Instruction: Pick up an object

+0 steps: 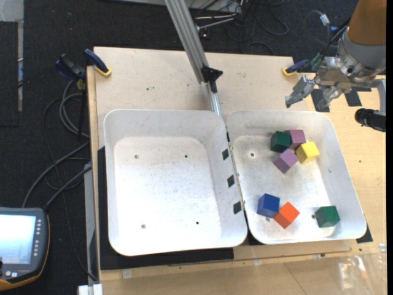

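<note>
- Up above the right bin (344, 165)'s far rim, the gripper (310, 95) hangs with fingers spread, pinching nothing.
- Below it cluster a dark green cube (280, 141) and a yellow cube (307, 152).

Fixed camera above the bench (184, 72) — slanting down; both bins (123, 128) framed.

No text, label, brand, number or sign can be read anywhere. The screen of the handheld pendant (18, 241) at the lower left glows pale, but whatever it displays is too small and blurred to make out.
</note>
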`<action>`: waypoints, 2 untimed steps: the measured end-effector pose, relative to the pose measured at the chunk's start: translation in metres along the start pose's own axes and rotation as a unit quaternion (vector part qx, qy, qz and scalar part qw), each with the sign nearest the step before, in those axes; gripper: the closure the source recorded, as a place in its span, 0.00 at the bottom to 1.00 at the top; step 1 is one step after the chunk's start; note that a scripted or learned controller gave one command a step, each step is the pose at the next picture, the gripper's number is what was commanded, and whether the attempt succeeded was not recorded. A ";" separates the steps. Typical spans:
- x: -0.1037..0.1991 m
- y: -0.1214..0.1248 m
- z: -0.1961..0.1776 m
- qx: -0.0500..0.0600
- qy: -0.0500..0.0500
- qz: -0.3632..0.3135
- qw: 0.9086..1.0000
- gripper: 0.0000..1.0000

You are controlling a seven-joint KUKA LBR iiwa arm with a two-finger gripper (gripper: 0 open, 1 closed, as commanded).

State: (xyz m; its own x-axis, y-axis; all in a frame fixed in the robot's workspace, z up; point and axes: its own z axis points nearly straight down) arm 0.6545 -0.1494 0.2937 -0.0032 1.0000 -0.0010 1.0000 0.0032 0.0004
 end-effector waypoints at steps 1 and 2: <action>0.000 0.000 0.000 0.000 0.000 0.000 1.000 0.00; -0.001 0.008 0.060 0.003 0.000 0.001 1.000 0.00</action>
State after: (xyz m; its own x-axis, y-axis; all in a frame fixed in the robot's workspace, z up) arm 0.6622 -0.1502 0.2337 -0.0019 1.0000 -0.0001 1.0000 0.0019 -0.0054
